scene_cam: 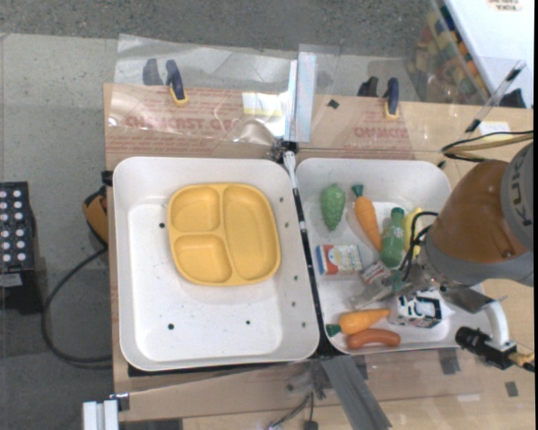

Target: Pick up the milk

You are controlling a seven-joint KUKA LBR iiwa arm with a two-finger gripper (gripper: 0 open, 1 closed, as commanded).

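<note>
The grey arm with its broad orange band [480, 213] reaches into the right-hand shallow white bin [430, 176] from the right, and its metal gripper [396, 283] hangs low over the bin's floor; whether the gripper is open or closed cannot be told, since the wrist covers most of it, and nothing can be seen held by it.

The small white milk carton with red and blue print [339, 259] lies flat on the bin floor just to the left of the gripper, apart from it. Beyond the gripper, toward the far wall, a slim green bottle [393, 238] lies close by, with a long orange carrot [368, 220] beside it and a green pepper-shaped toy [333, 206] further left. On the near side of the gripper are a second short orange carrot [362, 320] and a red sausage [372, 338] side by side, and a small black-and-white printed item [419, 309] just to its near right.

Well away to the left, the other white bin [143, 330] holds a yellow three-compartment plastic tray [224, 233]. Both bins sit on the wooden surface [206, 115].
</note>
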